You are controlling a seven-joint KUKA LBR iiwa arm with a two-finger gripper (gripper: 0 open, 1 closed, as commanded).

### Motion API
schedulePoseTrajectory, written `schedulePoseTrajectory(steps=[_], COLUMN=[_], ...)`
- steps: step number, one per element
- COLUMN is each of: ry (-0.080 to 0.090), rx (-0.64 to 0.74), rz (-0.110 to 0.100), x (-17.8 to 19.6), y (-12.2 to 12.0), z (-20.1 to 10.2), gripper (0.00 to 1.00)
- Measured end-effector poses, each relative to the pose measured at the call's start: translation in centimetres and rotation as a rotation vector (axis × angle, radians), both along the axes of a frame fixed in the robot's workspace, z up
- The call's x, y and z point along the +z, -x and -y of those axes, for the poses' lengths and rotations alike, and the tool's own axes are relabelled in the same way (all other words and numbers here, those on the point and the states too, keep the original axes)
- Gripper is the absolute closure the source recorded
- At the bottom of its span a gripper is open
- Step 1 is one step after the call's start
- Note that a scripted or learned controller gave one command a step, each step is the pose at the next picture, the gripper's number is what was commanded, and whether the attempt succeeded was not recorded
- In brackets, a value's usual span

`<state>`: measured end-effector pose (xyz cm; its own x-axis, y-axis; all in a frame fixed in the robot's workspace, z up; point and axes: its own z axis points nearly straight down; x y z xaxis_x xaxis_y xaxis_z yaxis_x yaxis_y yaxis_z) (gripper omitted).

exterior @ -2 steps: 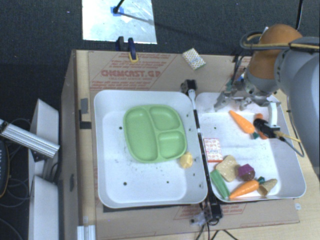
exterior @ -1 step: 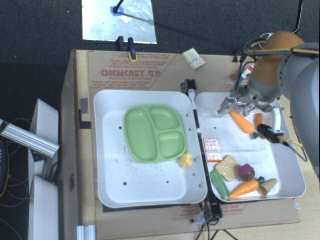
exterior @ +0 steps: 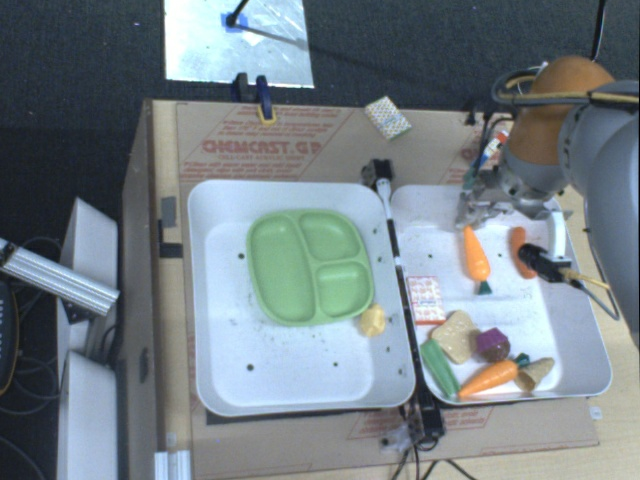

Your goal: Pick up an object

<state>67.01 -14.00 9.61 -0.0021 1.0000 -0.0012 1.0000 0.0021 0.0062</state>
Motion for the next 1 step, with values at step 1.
schedulePoseTrajectory(steps=[1], ry=[-0.001], rx=[0.003], rz=[0.0], x=[10.15], y=[0.03], z=[-5.87], gripper=[1.0])
